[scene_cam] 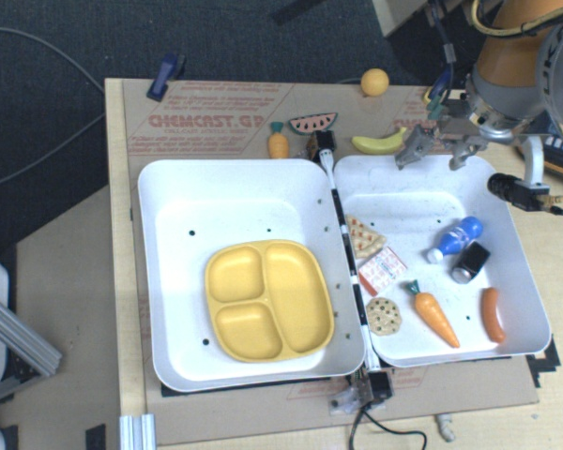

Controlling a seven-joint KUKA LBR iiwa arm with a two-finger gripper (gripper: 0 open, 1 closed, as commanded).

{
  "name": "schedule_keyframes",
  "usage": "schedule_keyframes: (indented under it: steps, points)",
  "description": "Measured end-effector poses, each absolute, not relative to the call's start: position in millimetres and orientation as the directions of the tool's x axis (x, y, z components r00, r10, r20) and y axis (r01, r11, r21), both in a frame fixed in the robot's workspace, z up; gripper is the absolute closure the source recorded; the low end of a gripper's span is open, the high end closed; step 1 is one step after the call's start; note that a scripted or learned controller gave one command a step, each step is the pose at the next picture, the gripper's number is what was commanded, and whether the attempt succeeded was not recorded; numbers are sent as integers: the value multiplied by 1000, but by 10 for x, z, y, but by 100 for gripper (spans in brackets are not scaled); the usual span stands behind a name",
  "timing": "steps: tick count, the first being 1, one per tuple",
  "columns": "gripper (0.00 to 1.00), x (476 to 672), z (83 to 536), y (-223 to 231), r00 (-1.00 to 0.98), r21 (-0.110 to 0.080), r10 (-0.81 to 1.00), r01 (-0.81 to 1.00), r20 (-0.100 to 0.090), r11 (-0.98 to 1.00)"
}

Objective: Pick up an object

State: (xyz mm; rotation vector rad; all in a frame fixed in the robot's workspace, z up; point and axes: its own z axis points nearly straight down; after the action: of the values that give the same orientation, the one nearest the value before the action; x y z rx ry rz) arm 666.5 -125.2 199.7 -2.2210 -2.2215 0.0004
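My gripper (437, 152) hangs over the far rim of the right bin (521, 261), open, its two fingers spread with nothing between them. Below it in that bin lie a blue bottle (455, 239), a small black object (469, 262), an orange carrot (436, 318), a red sausage (494, 315), a cookie (383, 315), a red-and-white packet (383, 270) and a waffle cracker (364, 236). All of them lie nearer the camera than the gripper, apart from it.
A yellow divided plate (267, 300) rests in the left bin (169, 251). Behind the bins, on the board, lie a banana (378, 142), a watermelon slice (314, 122), a small orange toy (279, 144), an orange ball (375, 82) and a blue clip (164, 78).
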Motion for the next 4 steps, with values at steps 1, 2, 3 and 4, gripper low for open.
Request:
schedule_keyframes:
  steps: [1, 2, 3, 4]
  points:
    - [0, 6028, 1183, -1577, 1, -3, 1000, 1000, 0, -1]
    - [0, 5390, 839, -1767, -4, -4, 1000, 1000, 8, 4]
    - [0, 4784, 840, -1400, 1, -3, 1000, 1000, 2, -1]
    - [100, 4786, 939, -1402, 2, -1, 1000, 1000, 0, -2]
